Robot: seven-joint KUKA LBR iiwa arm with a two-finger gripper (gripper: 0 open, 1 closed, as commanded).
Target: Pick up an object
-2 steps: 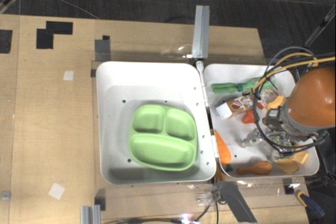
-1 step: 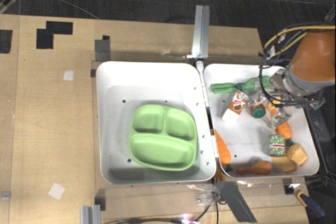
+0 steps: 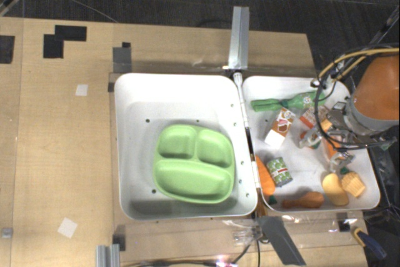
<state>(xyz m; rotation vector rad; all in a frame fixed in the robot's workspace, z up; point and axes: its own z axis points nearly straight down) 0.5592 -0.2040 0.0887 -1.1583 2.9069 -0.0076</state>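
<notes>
The right white bin holds several small items. A green long-handled piece lies at the back, with a white and red carton just in front of it. Nearer the front are a green can, an orange carrot against the left wall, a brown sausage-like piece, a yellow lemon and a ridged yellow piece. My gripper hangs low over the bin's right side, among a red and white wrapper and an orange piece. Cables and the wrist hide its tips.
The left white bin holds a green divided plate. A metal post stands behind the wall between the bins. The arm's orange band overhangs the right bin's far right rim, with looped cables beside it.
</notes>
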